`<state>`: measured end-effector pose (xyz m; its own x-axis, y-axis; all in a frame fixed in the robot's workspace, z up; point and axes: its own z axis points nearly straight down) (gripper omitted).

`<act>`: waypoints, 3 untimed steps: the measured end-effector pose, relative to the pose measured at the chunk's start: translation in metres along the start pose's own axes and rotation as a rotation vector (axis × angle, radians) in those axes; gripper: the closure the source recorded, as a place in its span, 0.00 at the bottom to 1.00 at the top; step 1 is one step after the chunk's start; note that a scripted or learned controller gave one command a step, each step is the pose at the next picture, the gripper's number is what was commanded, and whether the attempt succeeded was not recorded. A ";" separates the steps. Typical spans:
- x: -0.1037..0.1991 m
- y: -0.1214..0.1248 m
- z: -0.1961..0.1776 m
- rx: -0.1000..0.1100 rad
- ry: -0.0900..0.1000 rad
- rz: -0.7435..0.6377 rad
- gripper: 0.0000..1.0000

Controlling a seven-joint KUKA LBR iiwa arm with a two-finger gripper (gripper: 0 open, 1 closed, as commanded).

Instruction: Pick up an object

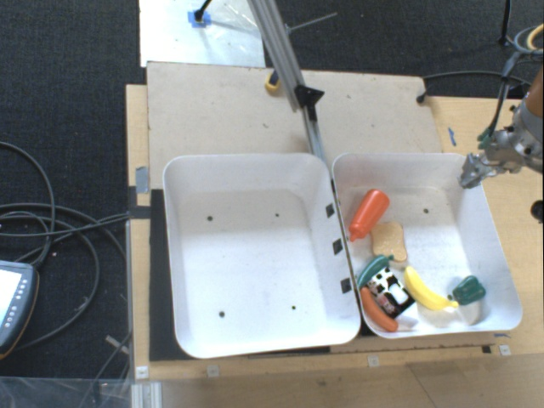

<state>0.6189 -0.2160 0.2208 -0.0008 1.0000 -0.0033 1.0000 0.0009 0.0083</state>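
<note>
Claw point(473, 173) hung over the right bin's point(495, 228) far right rim, grip unreadable. Orange bottle point(368, 212) lay at that bin's left wall, banana point(427, 291) near its front.

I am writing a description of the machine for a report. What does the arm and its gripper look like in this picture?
At the right edge, the arm shows an orange-brown section above a grey metal wrist. Below it sits the gripper, small, silver-grey and metallic. Dark cables run along the arm, and a small green-blue part sits beside the wrist. The picture is too small to show any markings.
</note>
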 end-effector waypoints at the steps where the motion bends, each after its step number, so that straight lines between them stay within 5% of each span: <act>1: -0.001 0.001 -0.025 0.003 0.001 -0.002 1.00; 3: 0.106 0.024 -0.021 0.006 0.005 -0.010 1.00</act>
<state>0.6430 -0.1102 0.2420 -0.0104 0.9999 0.0016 0.9999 0.0104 0.0020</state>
